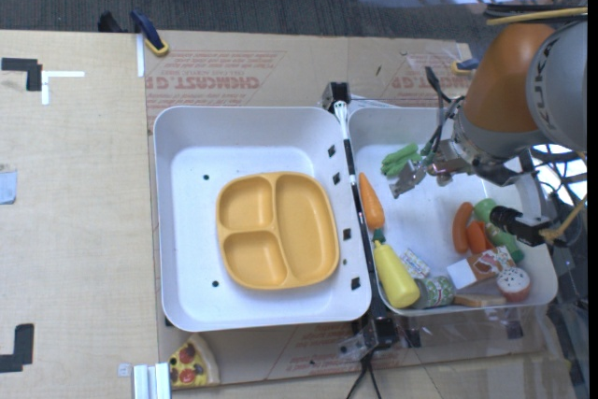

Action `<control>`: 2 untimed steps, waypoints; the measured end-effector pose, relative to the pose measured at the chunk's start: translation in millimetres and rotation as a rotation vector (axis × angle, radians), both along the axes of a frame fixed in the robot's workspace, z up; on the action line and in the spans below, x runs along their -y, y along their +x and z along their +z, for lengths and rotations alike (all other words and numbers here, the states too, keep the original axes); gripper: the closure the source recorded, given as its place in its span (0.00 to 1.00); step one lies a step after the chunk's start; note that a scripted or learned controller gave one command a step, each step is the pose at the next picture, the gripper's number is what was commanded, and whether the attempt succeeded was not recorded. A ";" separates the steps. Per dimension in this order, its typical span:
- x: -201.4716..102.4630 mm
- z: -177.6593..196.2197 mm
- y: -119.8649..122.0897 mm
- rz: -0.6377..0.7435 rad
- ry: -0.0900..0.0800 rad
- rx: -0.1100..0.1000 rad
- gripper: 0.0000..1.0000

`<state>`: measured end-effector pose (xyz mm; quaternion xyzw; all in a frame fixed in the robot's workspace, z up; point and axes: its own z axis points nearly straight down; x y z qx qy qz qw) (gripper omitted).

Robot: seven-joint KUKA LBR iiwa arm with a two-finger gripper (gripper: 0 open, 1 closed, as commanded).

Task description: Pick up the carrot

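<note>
One camera hangs fixed above the bench [75, 229], looking down at a slant from some way off. It takes in both white bins [173, 229] side by side, with floor along the top and the arm [523, 79] entering from the right.

Red mirrored lettering on the cardboard sheet [245, 81] under the bins, roughly "CHEMCAST GP", otherwise unreadable

The carrot [372, 204] is orange and tapered. It is laid lengthwise against the left wall of the right bin [439, 128], just above a yellow item [394, 278].
</note>
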<state>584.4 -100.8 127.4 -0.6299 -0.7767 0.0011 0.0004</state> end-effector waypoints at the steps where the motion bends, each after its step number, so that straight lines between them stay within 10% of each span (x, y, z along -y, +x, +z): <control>1: -53.4 64.1 -36.9 -0.385 -0.001 0.002 0.00; 2: -77.2 64.1 -27.4 -0.145 -0.001 0.002 0.00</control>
